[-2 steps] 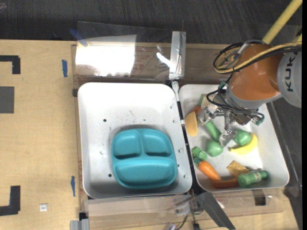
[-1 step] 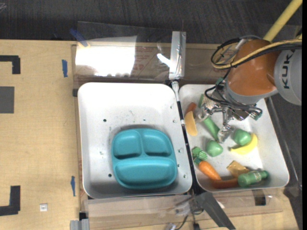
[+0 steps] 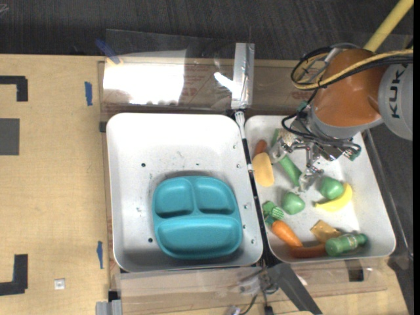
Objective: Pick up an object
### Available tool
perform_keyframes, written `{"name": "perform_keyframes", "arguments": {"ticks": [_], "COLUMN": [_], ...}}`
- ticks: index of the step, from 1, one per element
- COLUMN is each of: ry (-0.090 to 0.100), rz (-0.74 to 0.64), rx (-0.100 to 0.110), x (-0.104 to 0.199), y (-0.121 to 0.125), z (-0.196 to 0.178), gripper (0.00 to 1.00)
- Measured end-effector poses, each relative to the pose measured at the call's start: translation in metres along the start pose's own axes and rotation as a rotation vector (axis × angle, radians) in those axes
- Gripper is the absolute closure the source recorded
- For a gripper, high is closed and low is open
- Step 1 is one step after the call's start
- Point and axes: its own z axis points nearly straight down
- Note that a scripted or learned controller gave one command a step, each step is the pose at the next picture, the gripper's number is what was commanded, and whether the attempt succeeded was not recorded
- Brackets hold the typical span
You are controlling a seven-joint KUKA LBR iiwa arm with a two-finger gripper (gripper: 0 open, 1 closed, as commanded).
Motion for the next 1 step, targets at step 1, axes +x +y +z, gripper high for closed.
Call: {"name": "perform_keyframes", "arguments": {"ticks": [1], "ry": [0.004], "rz": [0.081], "rx": [-0.005], "x": [-0.0445], "y": [0.0241], "z": [-0.1004], "gripper": [1.0]}}
